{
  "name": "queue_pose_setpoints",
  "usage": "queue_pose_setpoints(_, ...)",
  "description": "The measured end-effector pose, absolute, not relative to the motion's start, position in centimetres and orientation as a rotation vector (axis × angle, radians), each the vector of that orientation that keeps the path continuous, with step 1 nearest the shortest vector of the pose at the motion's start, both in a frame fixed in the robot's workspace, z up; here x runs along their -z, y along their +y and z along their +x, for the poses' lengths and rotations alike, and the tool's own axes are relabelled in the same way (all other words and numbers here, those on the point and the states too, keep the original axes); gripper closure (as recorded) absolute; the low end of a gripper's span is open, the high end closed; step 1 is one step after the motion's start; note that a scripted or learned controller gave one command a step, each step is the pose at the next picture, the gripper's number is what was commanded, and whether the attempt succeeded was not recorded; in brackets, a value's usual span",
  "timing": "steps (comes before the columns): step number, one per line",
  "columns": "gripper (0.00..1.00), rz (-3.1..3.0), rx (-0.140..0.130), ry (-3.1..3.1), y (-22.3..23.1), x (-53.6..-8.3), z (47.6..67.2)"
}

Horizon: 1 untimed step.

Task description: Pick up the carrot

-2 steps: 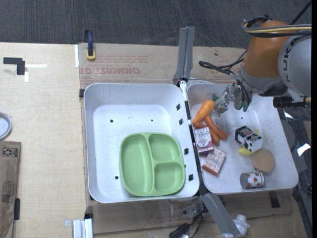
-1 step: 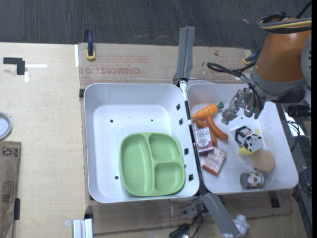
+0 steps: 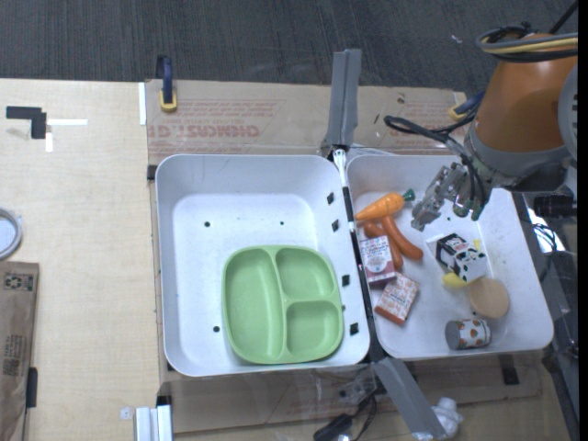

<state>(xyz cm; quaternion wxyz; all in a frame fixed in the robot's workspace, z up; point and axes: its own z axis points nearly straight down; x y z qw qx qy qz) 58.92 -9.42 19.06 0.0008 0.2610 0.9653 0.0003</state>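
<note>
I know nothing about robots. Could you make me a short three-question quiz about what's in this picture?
1. True or false: the carrot lies in the right bin.
2. What sits in the left bin? A) green divided plate B) red cup C) banana
3. Fill in: the gripper hovers to the carrot's ____ in the view.

Key: 1 true; 2 A; 3 right.

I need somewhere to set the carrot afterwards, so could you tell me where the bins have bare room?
The left bin is bare behind and left of the green tray. The right bin is crowded: carrot, packets, toys and the gripper fill its left and middle, leaving only its front middle floor free.
</note>
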Motion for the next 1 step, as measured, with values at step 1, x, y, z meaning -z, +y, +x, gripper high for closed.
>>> queue_pose_setpoints(1, 0.0, 0.251, -0.001, 3.125, -9.85, -10.93, 62.08)
